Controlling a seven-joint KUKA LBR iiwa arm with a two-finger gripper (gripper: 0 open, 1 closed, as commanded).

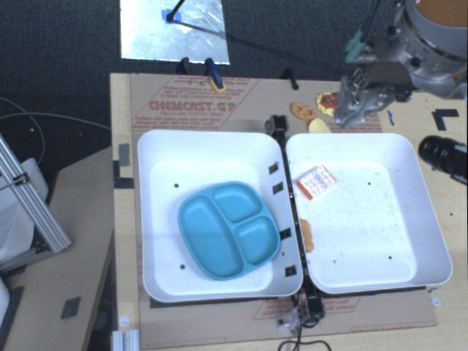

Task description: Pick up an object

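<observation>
a small red-and-white packet (316, 181) lies in the right bin (409, 218) near its upper left corner. a blue divided tray (228, 229) fills the left bin (164, 196). the gripper (356, 110) hangs beyond the right bin's far rim; its state cannot be told.

A robotics lab, by the look of it: a grey robot arm (431, 31) with an orange band hangs its pincer (353, 112) over a plywood bench (197, 97) stencilled with red lettering; below the pincer lie two white bins (219, 141) clipped side by side. Far to its left stands an aluminium frame (29, 203); dark carpet (58, 50) covers the floor beyond, with cables across it.
</observation>
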